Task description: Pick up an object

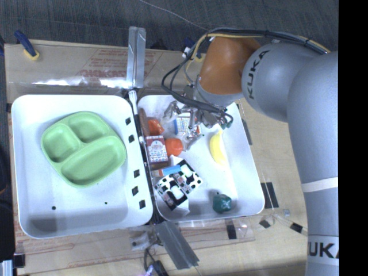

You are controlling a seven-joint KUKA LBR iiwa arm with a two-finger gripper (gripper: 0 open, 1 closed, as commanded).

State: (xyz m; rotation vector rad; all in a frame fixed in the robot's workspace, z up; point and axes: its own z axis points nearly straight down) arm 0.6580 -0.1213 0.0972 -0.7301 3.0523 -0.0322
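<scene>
We see the gripper (192, 121) low in the upper part of the right bin (247, 171), its metal fingers a tangle of bright parts and cables, and we cannot tell whether they stand open or closed, nor whether anything sits between them. Just below and to the left of it lies an orange ball (174, 146), close to the fingertips and possibly touching them. A second orange-red object (154, 125) lies to the gripper's left, against the bin's left wall. A brown box (156, 150) rests beside the ball, on its left. A yellow banana (217, 148) lies just right of the gripper and a little lower, apart from it. Farther down the bin are a black-and-white patterned box (178, 186), with a blue piece at its upper edge, and a dark green object (221, 202) near the lower right corner.

The arm (299, 96) comes in from the right, its grey body bending over the bench and its orange band (224, 65) above the wrist, which points down into the bin.

The left bin (23, 154) holds a green divided plate (83, 148).
</scene>
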